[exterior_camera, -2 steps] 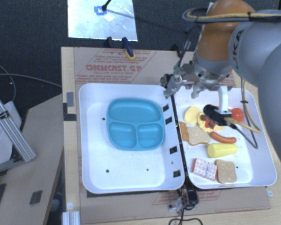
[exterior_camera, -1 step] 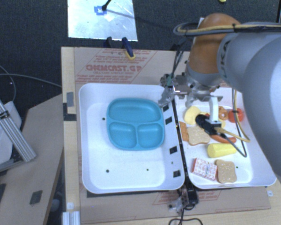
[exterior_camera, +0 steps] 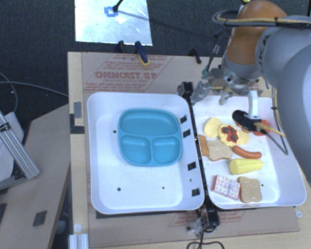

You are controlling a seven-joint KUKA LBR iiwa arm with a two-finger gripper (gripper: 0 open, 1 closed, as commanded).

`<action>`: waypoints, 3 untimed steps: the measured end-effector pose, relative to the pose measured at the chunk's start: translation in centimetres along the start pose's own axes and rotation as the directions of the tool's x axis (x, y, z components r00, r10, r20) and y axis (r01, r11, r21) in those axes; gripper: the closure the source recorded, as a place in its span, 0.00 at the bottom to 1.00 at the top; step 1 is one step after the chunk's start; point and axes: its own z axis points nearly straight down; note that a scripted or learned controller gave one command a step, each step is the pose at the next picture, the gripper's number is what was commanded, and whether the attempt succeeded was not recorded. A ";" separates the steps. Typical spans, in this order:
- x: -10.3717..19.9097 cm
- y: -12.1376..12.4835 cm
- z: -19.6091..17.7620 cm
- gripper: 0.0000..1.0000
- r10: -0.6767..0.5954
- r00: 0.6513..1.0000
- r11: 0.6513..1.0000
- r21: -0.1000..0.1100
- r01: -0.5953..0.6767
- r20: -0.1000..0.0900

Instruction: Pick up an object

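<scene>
**Camera view.** Approach step in hand, by the look of it; nothing lifted yet. Grey metal gripper (exterior_camera: pixel 217 90) poised over the far end of the shallow white plastic right bin (exterior_camera: pixel 295 193), with no object seen in its grasp. Whether parted or closed: cannot tell.

Candidates all in that bin, on the camera side of the gripper:
- Nearest it, a flat round pale-yellow slice (exterior_camera: pixel 212 127), touching a yellow disc with red topping (exterior_camera: pixel 230 134).
- Just beyond those, a tan toast-shaped slice (exterior_camera: pixel 218 150) beside a smooth glossy red sausage (exterior_camera: pixel 247 152).
- Farther off, a chunky yellow wedge-shaped block (exterior_camera: pixel 245 165).
- Farthest from the gripper, a red-and-white checked flat packet (exterior_camera: pixel 226 187) next to a brown-edged bread slice (exterior_camera: pixel 250 189).

All apparently moulded toy food, smooth and rigid.

Well off to the gripper's side, across the divider, a matte light-blue three-compartment plastic plate (exterior_camera: pixel 149 137) in the shallow white left bin (exterior_camera: pixel 106 191).

Next move probably a descent toward one piece. Likely easiest are the sausage and the block, raised and rounded. Likely hardest are the thin slices, lying flat against the floor and crowded against neighbours.
</scene>
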 end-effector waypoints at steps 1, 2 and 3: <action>0.4 0.0 -1.1 1.00 -0.009 1.000 1.000 -0.001 0.009 -0.002; 4.5 -1.9 -3.6 1.00 -0.010 1.000 1.000 0.002 0.010 -0.004; 8.3 -5.4 -6.9 1.00 -0.010 1.000 1.000 0.003 0.010 -0.005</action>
